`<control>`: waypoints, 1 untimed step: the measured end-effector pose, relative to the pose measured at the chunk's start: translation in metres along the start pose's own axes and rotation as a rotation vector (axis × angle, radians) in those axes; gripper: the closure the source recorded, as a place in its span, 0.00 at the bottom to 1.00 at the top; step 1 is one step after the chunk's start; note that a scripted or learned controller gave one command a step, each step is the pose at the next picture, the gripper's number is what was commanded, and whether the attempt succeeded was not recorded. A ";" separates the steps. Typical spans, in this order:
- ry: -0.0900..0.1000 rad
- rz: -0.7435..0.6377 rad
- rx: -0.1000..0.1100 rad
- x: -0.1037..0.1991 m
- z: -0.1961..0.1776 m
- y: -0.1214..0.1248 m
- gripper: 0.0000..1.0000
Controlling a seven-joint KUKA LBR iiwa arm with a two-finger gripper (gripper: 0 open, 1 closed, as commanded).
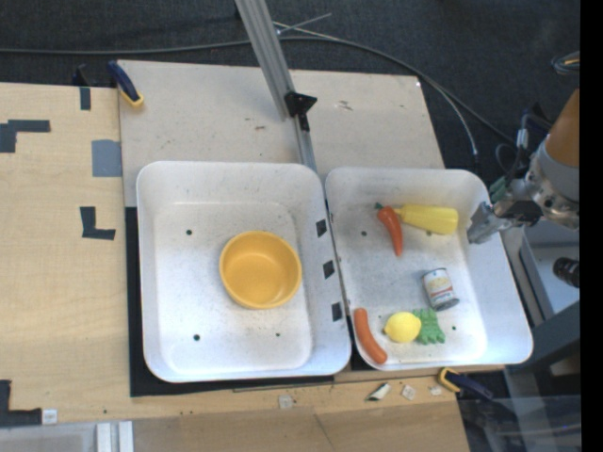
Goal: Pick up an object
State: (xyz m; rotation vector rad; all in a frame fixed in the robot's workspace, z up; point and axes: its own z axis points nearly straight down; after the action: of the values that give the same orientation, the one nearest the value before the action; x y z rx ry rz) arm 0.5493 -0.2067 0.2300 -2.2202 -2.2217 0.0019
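Yellow corn cob (430, 218), orange chilli (392, 230), tin can (439, 288), lemon (402, 327) and sausage (368, 335): all lie loose in your right bin (490, 290); yellow bowl (260, 268) in the left. Nothing picked yet. Gripper (482, 224) hangs at the right bin's right rim, beside the corn; whether it is wide or narrow you cannot tell.

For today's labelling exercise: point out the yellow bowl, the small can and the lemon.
Yellow bowl (260, 269), camera view, inner bottom.
Can (439, 289), camera view, side wall.
Lemon (402, 328), camera view, middle of its skin.
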 end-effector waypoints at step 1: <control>0.000 0.000 0.000 0.000 0.000 0.000 0.00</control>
State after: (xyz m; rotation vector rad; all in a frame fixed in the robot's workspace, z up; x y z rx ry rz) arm 0.5493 -0.2067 0.2300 -2.2203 -2.2217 0.0020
